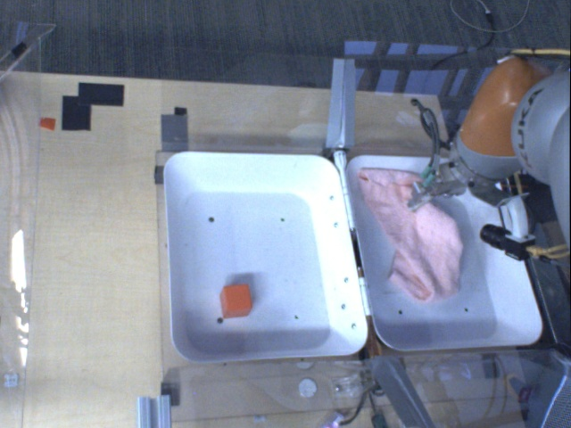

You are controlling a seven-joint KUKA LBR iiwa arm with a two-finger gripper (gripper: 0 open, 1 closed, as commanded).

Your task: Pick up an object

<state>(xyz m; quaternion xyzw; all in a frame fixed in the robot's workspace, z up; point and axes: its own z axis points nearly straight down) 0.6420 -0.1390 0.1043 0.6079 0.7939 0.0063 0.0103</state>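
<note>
**Pink cloth lies crumpled under the arm's gripper in the right-hand bin**

Pink cloth (419,234), soft and terry-like in its nap, lies in a rumpled heap across the upper middle of the right bin (508,315). It runs from a flat corner near the bin's top left edge down to a rounded, folded lump toward the centre. Its surface shows gentle creases and a faint fuzzy texture against the smooth, glossy white plastic around it.

At the cloth's upper right edge sits the gripper (428,190), a small metallic piece reaching in from the right on the grey arm (544,132), whose bulbous orange band (495,114) gleams just above the wrist. The tip appears to touch or press into the fabric, but from this angle it cannot be told whether the pincer is spread or closed, or whether any cloth is caught in it. Dark cables loop beside the wrist.

Next door, the left bin (187,239), a shallow tray with rounded corners, holds a small orange block (236,300), squarish and matte, near its lower left part. Both bins rest side by side on a pale wooden bench (89,266), with a grey metal bracket (340,105) standing behind the seam between them.
</note>
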